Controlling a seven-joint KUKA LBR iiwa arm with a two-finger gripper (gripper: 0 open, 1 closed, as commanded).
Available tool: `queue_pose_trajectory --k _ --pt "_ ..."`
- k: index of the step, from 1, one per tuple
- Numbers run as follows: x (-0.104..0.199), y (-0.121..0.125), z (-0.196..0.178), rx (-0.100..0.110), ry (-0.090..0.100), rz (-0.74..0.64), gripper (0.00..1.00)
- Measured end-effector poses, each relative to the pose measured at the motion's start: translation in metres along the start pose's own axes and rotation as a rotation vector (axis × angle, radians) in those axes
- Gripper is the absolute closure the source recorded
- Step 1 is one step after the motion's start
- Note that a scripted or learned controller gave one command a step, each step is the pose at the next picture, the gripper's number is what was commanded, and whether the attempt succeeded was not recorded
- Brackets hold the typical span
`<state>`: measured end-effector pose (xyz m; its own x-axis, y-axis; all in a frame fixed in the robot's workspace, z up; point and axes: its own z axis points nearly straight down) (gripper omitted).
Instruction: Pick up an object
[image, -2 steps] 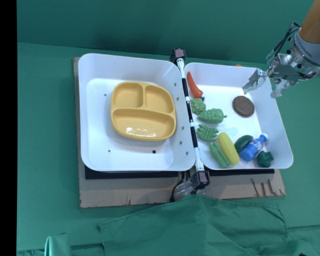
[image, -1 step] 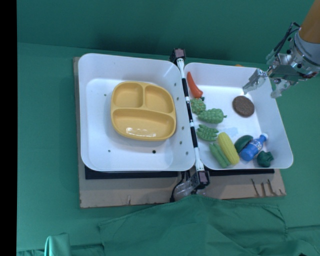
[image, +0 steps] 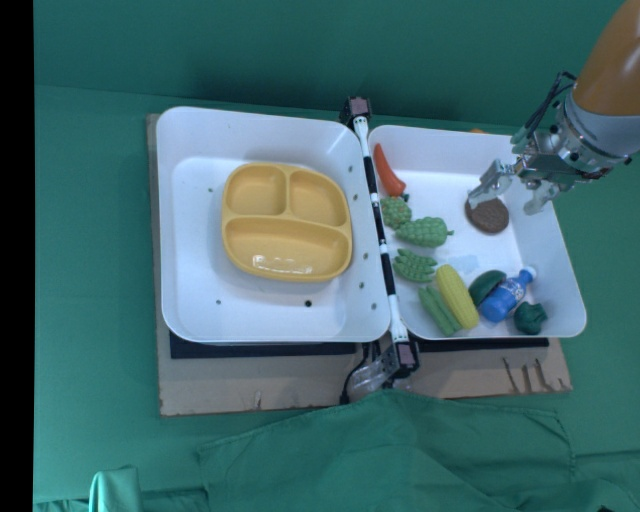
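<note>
The right bin (image: 560, 262) lies under me, its toy food mostly heaped toward the near-left of my fingers (image: 518, 186). My fingers hang spread apart, gripping nothing. The brown round disc (image: 487, 215) lies flat just below and slightly left of them, nearer my left fingertip, so I judge a short drop leftward reaches it.

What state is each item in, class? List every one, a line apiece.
End effector: open, above brown disc.
Brown disc: flat in right bin.
Yellow divided plate: flat in left bin.
Blue bottle: on its side.
Corn cob: lying flat.
Carrot: against bin wall.
</note>
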<state>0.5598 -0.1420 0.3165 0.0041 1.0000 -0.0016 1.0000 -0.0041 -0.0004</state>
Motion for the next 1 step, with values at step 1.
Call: queue_pose_trajectory --k 1 --pt "-0.0107 0.0035 0.0472 0.001 0.000 0.001 0.00"
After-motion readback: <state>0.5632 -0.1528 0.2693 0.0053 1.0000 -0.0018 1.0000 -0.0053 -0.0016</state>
